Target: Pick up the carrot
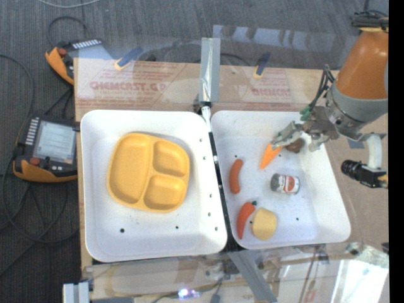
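hand [285, 137] at carrot [271, 156] – can [285, 183] near – sausage [235, 175] left

Tool [291, 137] low over right bin [328, 188], carrot [270, 155] at its fingertips, yellow tray [150, 171] in left bin [95, 232]

I see a yellow divided tray [149, 172] in the left bin [95, 232]; in the right bin [328, 213] a sausage [235, 175], a small can [285, 184], a red pepper [244, 218] touching a yellow fruit [264, 224]
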Robot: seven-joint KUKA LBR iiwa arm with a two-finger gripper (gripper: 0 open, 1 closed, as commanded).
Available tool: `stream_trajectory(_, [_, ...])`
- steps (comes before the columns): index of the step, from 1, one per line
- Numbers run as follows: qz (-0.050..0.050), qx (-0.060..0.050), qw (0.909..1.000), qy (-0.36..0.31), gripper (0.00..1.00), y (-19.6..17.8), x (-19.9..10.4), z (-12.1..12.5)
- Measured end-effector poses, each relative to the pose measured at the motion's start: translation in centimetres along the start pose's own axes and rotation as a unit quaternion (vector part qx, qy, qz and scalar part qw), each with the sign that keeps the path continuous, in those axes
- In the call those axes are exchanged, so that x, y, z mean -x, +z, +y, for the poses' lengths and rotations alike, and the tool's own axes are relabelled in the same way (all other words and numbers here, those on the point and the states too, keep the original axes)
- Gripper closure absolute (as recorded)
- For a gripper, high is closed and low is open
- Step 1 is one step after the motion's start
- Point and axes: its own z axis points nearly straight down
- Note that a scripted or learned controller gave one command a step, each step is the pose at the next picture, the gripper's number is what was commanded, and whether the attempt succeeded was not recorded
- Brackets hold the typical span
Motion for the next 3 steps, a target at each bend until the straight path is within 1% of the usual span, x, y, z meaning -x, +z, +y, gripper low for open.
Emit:
stream_trajectory(1, [0.000,0.000,0.9998,0.020,0.00,15.9,0.1,3.4])
stream_trajectory(2, [0.000,0.000,0.9998,0.020,1.00,15.0,0.2,3.3])
stream_trajectory(3, [-0.002,0.000,0.9663,0.257,1.00,6.9,-5.6,5.1])
